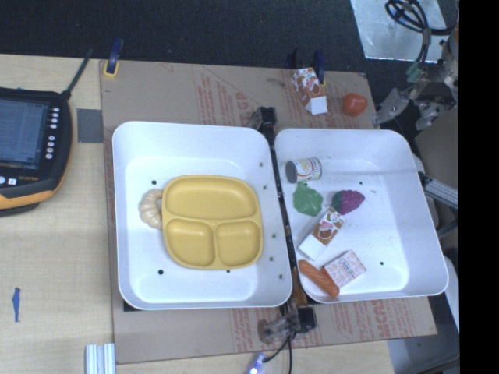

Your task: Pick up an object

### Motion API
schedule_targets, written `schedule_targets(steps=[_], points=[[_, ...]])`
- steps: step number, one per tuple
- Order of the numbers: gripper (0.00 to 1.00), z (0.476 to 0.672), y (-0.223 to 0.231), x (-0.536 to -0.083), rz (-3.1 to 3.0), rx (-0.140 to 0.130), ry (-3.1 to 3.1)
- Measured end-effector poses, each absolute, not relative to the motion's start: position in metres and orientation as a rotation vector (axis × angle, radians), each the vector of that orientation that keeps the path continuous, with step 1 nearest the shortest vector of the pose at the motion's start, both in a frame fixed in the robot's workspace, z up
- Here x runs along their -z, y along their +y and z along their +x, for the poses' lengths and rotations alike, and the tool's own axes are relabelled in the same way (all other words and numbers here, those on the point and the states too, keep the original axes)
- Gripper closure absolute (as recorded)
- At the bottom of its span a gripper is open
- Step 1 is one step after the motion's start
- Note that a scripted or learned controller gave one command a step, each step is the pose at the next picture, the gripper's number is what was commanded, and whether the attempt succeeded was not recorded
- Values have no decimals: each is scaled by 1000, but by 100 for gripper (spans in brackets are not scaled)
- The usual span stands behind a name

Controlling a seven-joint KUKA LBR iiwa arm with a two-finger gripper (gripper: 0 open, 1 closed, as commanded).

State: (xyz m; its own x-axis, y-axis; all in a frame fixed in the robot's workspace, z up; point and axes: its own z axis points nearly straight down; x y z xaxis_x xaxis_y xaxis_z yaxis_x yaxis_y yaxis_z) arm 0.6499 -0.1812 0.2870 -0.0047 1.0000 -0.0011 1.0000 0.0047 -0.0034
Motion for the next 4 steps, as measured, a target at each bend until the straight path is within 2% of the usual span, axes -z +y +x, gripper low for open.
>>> schedule_targets(steps=[1, 2, 3, 4], points=[[0, 634, -212, -103, -2213, -8, -2223], [0, 605, -153, -91, -2211, -6, -2227], [0, 580, -150, -92, -2213, -6, -2226], [100, 579, -151, -102, -2209, -11, -2229]])
